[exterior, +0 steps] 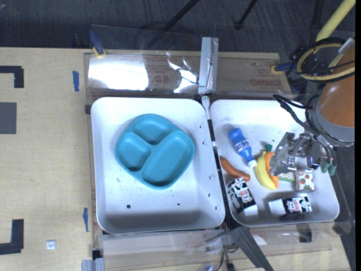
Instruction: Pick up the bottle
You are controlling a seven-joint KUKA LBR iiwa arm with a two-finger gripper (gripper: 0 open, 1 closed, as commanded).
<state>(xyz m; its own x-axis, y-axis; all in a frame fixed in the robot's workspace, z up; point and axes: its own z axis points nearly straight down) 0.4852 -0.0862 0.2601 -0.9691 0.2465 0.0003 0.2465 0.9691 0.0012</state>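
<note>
Likely light and stiff with a slick plastic skin, the blue bottle (241,144) lies on its side in the right bin (333,208), just left of the banana (263,173). Grasping across its round body midway looks safest. The gripper (282,161) hangs just right of the banana; whether it is released or clenched I cannot tell

A: Item?
B: Bottle (242,144), blue body, white cap end.
A: Pose?
B: Lying on its side, slanted, cap toward lower right.
A: Location?
B: Right bin, upper-left part.
</note>
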